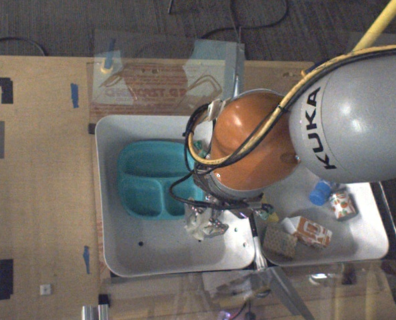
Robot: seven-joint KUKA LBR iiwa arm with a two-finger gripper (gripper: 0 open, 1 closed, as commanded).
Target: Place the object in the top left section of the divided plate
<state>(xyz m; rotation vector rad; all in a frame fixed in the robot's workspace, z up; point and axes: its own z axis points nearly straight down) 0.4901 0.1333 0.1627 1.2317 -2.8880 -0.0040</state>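
1. Left bin holds the teal divided plate; the plate sits toward the bin's upper half, its right side hidden under the arm, so the whole layout of sections cannot be read.

2. Top left section, at about 10 o'clock on the plate, looks open and unoccupied; the two lower compartments in view also look bare; judged: nothing set down yet.

3. Gripper hangs below the orange wrist band, at about 4 o'clock from the plate's middle, over the white bin floor just off the plate's lower right edge.

4. Fingers: metal parts and a pale crumpled shape show at the tip, but too blurred to say whether they are wide, narrow or clamped on something; cannot tell; so the task's object cannot be placed with certainty.

5. Right bin carries the candidates: blue cap-like piece at 12 o'clock, small red-and-white pack at 1 o'clock, orange-printed carton near centre, brown block at 8 o'clock; grouped there as the supply side.

6. Judgement: from here the section lies toward 10 o'clock, across the plate's ridges; clearance over them matters.
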